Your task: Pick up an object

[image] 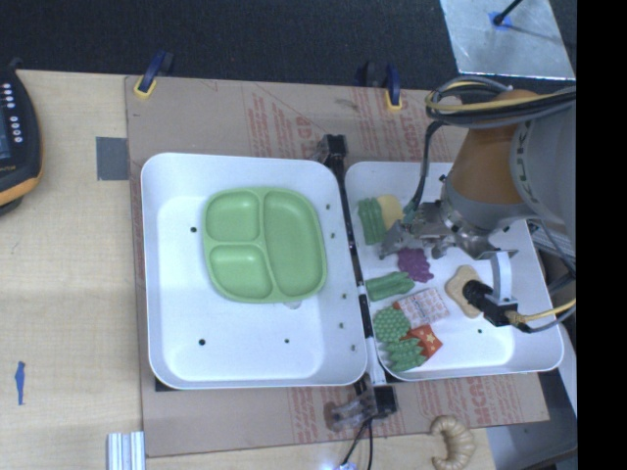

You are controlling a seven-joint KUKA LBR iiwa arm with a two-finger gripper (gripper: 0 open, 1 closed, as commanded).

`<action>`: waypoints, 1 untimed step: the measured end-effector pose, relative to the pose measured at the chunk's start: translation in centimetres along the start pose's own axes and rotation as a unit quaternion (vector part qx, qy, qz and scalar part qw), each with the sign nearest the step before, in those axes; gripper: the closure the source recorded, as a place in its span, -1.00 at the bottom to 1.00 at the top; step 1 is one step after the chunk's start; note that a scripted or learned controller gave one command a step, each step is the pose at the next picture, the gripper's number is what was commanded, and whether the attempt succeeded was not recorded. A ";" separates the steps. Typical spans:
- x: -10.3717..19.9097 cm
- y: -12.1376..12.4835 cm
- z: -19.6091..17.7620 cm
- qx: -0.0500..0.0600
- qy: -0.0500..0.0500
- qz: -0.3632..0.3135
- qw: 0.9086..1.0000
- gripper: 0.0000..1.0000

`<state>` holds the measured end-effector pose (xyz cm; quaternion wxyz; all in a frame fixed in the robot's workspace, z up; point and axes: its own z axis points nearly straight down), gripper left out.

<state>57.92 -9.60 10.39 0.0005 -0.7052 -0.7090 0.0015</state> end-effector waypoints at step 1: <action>-0.9 -3.7 1.3 0.003 0.001 0.001 1.000 -1.00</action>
